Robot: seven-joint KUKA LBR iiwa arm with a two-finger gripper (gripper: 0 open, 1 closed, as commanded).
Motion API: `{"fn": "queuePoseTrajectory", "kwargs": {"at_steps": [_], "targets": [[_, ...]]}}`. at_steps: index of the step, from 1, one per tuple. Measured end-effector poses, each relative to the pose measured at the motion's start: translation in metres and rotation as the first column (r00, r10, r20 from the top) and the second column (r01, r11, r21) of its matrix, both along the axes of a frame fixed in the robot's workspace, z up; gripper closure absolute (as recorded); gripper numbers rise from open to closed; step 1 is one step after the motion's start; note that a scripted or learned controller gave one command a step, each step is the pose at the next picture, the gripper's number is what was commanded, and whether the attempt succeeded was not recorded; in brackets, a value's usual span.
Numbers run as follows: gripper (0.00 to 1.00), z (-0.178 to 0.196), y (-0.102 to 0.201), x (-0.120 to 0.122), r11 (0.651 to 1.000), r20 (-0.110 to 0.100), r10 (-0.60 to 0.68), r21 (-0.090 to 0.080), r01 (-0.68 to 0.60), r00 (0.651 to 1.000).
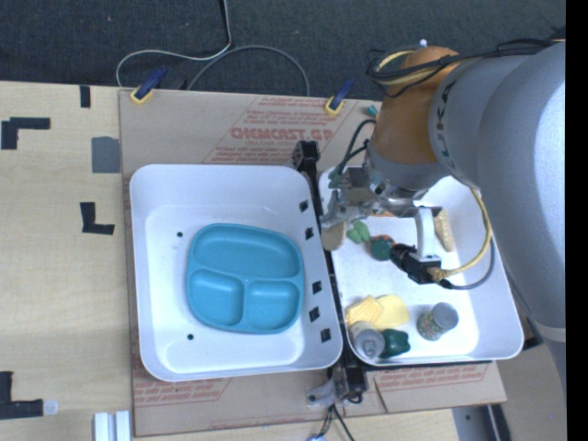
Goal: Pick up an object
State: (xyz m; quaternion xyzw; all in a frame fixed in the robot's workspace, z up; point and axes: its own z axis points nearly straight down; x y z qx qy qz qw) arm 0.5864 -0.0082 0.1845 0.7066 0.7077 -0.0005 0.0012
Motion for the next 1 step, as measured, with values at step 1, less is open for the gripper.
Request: {"fn": "queuePoseTrajectory", "kwargs": {"at_steps": [1], "targets": [[1.0, -0.0009, 0.0303, -0.0045, 1.0, -0.004, 0.001, 0.003, -0.001, 1.0]]}}
